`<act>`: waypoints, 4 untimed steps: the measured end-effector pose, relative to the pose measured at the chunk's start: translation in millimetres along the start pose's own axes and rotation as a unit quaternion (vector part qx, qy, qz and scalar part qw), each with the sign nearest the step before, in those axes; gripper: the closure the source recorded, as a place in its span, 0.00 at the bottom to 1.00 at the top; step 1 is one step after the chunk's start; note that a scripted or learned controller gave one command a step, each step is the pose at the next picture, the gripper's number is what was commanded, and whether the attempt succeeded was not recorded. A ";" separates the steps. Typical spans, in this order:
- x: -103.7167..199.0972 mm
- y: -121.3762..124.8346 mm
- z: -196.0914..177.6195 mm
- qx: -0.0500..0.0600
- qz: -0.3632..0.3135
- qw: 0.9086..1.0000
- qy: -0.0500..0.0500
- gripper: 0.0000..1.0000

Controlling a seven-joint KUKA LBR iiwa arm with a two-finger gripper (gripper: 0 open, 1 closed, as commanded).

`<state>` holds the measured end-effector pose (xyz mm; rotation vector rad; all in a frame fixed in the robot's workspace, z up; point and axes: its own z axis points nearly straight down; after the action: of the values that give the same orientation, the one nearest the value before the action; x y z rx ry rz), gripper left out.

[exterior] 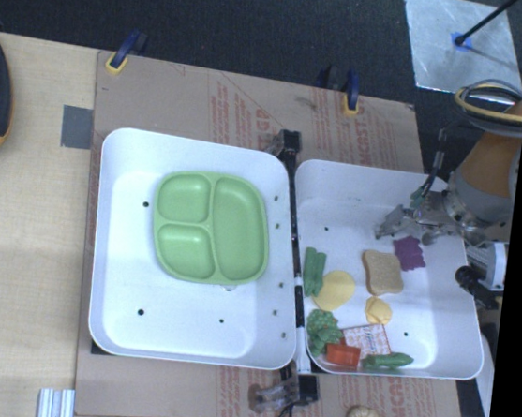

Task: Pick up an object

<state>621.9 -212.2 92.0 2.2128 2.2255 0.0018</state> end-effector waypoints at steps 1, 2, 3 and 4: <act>0.8 -35.9 0.1 0.004 0.001 1.000 0.001 0.00; -0.3 -34.0 -11.4 0.003 0.000 1.000 0.000 1.00; -0.3 -34.1 -11.1 0.003 0.000 1.000 0.000 0.00; -1.2 -33.7 -22.0 0.003 -0.001 1.000 -0.001 1.00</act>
<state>588.2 -213.6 113.9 2.2140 2.2297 -0.0067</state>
